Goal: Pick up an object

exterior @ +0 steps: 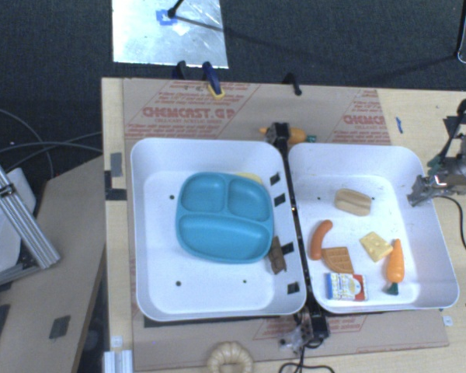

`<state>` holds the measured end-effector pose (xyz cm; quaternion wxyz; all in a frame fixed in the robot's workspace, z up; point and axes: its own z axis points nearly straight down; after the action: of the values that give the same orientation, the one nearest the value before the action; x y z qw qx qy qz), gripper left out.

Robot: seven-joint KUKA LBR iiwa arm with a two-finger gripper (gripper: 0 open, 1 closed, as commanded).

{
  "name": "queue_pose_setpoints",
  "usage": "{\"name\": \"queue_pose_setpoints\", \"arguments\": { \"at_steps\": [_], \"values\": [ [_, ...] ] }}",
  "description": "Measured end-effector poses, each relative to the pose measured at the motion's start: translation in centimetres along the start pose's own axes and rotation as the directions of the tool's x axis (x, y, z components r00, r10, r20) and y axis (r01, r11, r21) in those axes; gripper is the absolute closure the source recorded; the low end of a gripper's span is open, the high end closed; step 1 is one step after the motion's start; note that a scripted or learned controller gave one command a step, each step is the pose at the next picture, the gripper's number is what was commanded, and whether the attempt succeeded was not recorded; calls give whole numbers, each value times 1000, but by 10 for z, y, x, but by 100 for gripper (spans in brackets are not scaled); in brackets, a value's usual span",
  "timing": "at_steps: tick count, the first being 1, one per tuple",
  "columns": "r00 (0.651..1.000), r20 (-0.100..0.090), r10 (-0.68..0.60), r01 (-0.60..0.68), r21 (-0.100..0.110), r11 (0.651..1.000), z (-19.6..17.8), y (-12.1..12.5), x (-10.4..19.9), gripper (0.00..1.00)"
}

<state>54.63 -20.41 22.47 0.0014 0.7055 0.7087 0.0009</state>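
Toy carrot [394,263] in right bin [430,208], blue plate [224,216] in left bin [155,208]

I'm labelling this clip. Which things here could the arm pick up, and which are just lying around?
Pickable, in the right bin:
bread roll
sausage
cracker
cheese wedge
carrot
small carton

Lying about:
blue divided plate in the left bin
metal sheet
doughnut at the bench's front edge
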Motion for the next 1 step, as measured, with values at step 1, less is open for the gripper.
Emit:
{"name": "queue_pose_setpoints", "arguments": {
  "at_steps": [1],
  "values": [
    [1000, -1, -4, 4, 3, 1000, 3, -6, 59, 100]
  ]
}}
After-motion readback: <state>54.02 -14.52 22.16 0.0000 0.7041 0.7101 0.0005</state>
